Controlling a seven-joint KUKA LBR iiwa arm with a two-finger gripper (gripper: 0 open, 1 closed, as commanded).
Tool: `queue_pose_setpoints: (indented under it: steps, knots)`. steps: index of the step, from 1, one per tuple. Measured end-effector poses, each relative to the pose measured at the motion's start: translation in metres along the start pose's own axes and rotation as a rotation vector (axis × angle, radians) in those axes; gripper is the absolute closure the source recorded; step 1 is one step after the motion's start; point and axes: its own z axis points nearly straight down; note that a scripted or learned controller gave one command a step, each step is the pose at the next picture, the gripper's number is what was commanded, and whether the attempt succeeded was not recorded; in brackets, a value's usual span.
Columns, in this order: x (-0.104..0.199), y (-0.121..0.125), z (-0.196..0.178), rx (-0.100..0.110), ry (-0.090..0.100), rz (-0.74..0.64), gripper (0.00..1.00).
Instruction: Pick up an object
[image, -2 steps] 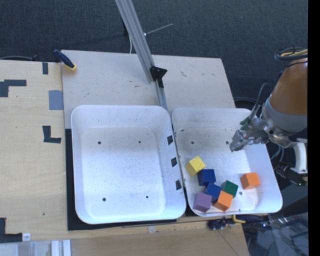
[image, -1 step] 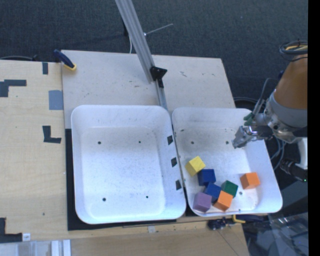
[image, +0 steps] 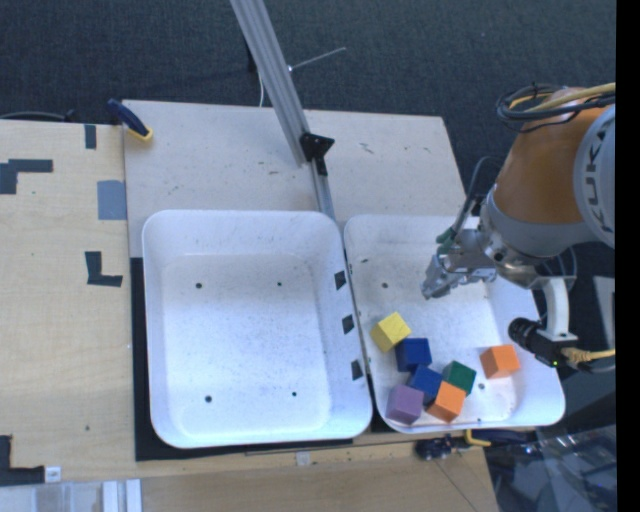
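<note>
**Blocks in the right bin, gripper above them**

Closest to us, at the front of the right bin (image: 520, 405), sit a purple block (image: 405, 403), an orange block (image: 449, 400), a green block (image: 460, 376) and two blue blocks (image: 420, 368), all bunched up and touching. Another orange block (image: 499, 361) sits by itself near the right wall. A yellow block (image: 392, 329) lies just behind the bunch. Farther back, the gripper (image: 440, 285) hangs over bare bin floor. I cannot tell how it is set. The left bin (image: 240, 330) sits beside it on the surface (image: 200, 150).
</note>
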Motion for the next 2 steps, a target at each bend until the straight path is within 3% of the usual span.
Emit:
queue_pose_setpoints:
  steps: [2]
  knots:
    - [0.115,0.014,0.022,0.002,0.000,0.000,1.00]
